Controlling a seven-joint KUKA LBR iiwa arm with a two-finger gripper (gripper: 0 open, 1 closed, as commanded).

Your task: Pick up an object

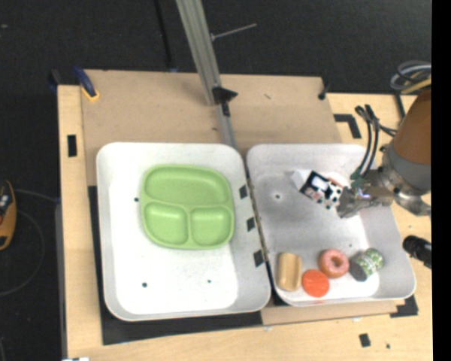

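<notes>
Your tool (349,201) sits low over the right bin (286,164), near its right wall, just beside the black-and-white dice-patterned object (319,187); can't tell if they touch, and can't tell the tool's state from this angle. Along that bin's front wall you've got a tan cylinder (288,271), an orange ball (315,283), a pink donut (334,262) and a green-grey lump (367,264), packed close, well apart from the tool. Left bin (120,277) holds a green divided plate (187,205). A grey metal bar (203,51) slants over the tabletop (286,104) behind the bins.
</notes>
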